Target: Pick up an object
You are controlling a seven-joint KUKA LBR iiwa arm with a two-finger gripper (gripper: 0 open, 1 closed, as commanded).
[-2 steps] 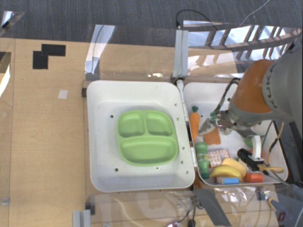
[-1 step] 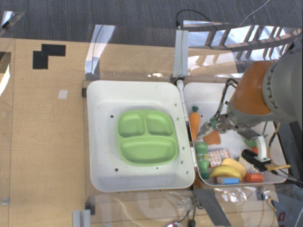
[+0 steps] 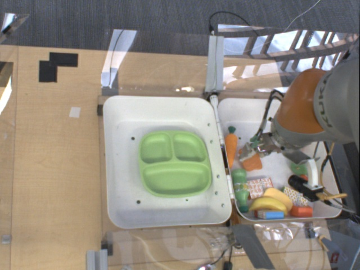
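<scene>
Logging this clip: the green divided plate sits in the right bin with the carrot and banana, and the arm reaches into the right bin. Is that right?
Not quite. The camera view shows the green divided plate alone in the left bin. The carrot and banana are in the right bin, where the arm reaches.

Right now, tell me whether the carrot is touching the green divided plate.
Apart. The camera view shows the carrot in the right bin and the green divided plate in the left bin, the bins' rims between them.

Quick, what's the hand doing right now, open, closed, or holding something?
Hand: down in the right bin, just above an orange wedge-shaped piece; whether it is open, closed or holding anything cannot be told.
</scene>
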